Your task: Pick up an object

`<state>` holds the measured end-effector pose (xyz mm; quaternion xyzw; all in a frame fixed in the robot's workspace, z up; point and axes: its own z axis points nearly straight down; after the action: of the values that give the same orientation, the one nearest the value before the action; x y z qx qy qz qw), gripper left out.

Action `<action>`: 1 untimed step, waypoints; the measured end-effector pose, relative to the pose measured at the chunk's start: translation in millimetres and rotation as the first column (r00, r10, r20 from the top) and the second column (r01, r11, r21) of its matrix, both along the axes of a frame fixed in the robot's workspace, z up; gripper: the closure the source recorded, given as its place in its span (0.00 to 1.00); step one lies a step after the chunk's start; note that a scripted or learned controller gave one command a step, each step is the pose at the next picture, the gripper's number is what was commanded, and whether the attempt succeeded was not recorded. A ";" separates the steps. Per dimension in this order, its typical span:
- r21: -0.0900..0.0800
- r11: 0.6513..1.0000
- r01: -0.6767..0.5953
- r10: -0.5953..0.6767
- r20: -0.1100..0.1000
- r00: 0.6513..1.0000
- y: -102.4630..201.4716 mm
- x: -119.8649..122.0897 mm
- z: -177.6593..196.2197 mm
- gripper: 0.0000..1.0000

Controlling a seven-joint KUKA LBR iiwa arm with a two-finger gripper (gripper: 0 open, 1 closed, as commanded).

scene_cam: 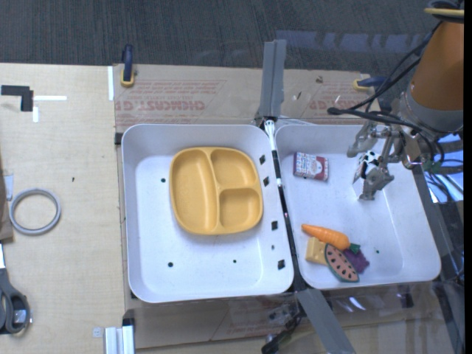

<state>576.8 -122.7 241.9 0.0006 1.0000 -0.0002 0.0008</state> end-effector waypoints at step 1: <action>-0.001 0.882 0.472 -0.472 -0.002 0.882 34.0 -25.2 -51.0 0.00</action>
<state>551.6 -88.7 190.9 0.2437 0.9698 -0.0005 -0.0002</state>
